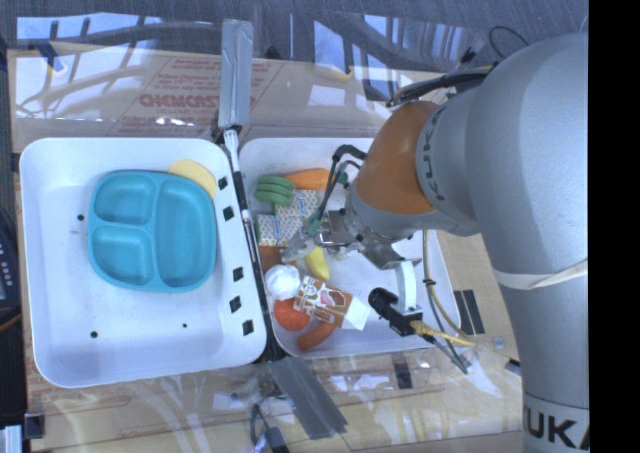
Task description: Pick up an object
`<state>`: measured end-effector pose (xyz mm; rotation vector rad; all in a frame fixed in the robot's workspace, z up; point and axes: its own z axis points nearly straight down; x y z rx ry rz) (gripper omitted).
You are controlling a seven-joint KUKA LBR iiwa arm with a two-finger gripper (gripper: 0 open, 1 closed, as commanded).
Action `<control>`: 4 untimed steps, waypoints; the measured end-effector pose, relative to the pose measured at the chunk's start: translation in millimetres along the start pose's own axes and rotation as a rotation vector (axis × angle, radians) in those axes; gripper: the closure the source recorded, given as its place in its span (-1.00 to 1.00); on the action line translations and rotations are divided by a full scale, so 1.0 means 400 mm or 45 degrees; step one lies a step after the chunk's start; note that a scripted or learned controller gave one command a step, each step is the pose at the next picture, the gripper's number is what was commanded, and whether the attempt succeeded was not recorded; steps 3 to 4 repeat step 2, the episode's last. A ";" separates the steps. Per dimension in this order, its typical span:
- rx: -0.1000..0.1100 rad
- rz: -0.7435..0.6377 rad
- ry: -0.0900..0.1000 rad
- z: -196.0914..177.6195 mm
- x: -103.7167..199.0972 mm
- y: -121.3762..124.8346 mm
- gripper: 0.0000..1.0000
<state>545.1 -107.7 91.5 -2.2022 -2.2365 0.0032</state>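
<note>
Basically the gripper is down in the right bin, right over the small yellow piece in the toy pile — probably the pick target; can't tell its state — wrist blocks it

1. Left of the pincer, the blue divided tray looks like smooth matt plastic
2. Both white bins look like glossy plastic
3. The surface behind them appears cardboard under shiny clear film
</note>
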 end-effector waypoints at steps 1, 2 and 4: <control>0.003 -0.002 0.001 -0.023 0.001 0.000 1.00; -0.004 0.027 0.001 -0.253 0.156 0.178 1.00; -0.004 0.027 0.001 -0.253 0.156 0.178 1.00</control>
